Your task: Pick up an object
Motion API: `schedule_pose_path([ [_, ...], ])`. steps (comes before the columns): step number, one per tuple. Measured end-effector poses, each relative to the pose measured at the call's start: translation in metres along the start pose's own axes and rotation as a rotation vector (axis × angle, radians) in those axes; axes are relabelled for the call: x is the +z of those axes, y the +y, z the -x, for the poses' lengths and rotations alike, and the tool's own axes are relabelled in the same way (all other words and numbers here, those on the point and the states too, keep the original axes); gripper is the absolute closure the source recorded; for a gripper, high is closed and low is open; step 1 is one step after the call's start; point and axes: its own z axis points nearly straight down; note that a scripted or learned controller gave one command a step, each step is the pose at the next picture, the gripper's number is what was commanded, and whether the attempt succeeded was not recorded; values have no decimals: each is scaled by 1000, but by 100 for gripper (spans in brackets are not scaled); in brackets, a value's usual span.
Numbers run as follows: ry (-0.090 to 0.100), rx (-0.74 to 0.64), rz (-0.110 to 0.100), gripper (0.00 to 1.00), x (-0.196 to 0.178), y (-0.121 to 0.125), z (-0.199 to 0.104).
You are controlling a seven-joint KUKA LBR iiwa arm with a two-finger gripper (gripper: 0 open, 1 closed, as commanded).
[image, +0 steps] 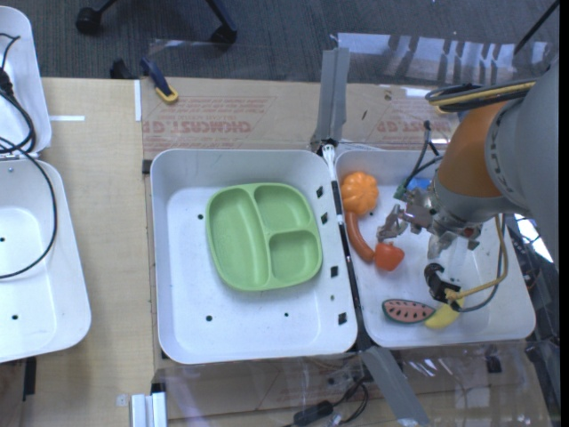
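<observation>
Toys lie in the right bin [498, 332]. My gripper [402, 223] hangs with fingers spread wide, holding nothing. The red pepper [388, 256] sits just below it, toward the bin's front.

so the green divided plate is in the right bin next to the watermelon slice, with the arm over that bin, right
Not quite. The camera view shows the green divided plate alone in the left bin. The watermelon slice lies in the right bin, and the arm's gripper is over that right bin, as you said.
</observation>
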Motion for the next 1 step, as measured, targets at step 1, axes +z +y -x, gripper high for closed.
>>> schedule_pose_path([
  [1, 1, -1, -1, 0, 1, -55, 19],
])
